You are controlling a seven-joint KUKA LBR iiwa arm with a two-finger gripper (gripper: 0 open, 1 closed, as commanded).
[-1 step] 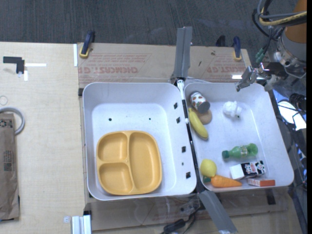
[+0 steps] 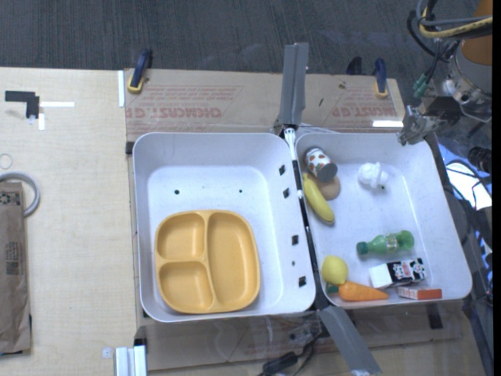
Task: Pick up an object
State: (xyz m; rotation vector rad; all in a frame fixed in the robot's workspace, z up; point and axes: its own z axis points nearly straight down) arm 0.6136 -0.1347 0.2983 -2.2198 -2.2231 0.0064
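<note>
The pincer [image 2: 412, 128], its opening impossible to tell, hangs over the right bin's [image 2: 438, 210] far right corner, the white object [image 2: 371, 175] nearest, inward toward the bin's middle.

Pale wooden table [image 2: 70, 210] under 2 white bins, left bin [image 2: 139, 210] and right bin [image 2: 448, 210] touching side by side. Behind them, a brown cardboard sheet [image 2: 203, 104] with red print, pinned by a left clamp [image 2: 141, 67] and a right clamp [image 2: 380, 75], both blue. Grey bar [image 2: 294, 84] at the seam. Brown paper bag [image 2: 12, 265] at the left edge, black bracket [image 2: 23, 100] farther back. Dark carpet [image 2: 196, 14] beyond.
</note>
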